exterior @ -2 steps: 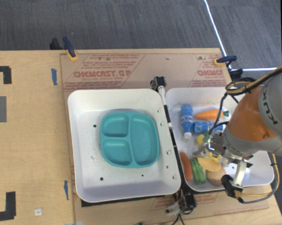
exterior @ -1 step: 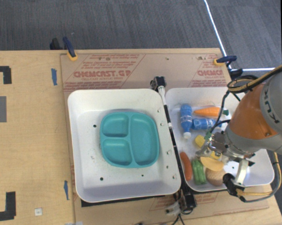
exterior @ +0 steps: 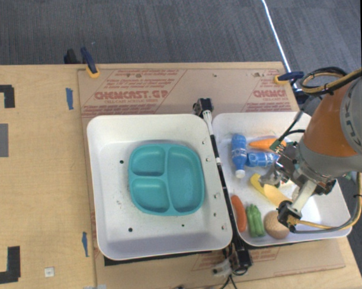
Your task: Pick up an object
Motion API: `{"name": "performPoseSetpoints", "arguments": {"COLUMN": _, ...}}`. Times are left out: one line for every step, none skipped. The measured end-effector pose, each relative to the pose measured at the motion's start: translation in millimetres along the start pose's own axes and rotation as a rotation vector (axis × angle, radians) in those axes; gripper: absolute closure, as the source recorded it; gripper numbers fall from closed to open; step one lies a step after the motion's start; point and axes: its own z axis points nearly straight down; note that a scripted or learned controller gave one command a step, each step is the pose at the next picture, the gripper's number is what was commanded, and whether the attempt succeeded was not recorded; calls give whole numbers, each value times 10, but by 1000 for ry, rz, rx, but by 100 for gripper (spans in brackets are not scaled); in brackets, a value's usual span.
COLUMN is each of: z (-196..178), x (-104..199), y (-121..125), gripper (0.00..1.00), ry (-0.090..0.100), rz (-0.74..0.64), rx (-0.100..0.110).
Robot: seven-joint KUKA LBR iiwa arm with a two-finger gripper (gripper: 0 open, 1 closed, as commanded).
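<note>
— Is an object picked up already?
— Not that you can see. The gripper (exterior: 276, 178) hangs low in the right bin (exterior: 331, 210), just over the yellow piece (exterior: 264, 190) that lies there. Whether it is open or closed on it, I cannot tell. The lifting is left to do.

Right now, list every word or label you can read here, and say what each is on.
"CHEMCAST GP": red print on the brown sheet, behind the left bin.
Second red print, behind the right bin: partly hidden, looks the same.
Smaller red lines around both: too blurred.
Label on the blue bottle: too small.
</note>
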Motion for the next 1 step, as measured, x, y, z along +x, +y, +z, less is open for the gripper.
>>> {"name": "performPoseSetpoints", "arguments": {"z": -1, "x": 411, "y": 624, "gripper": 100, "ry": -1, "rz": -304, "rx": -1}}
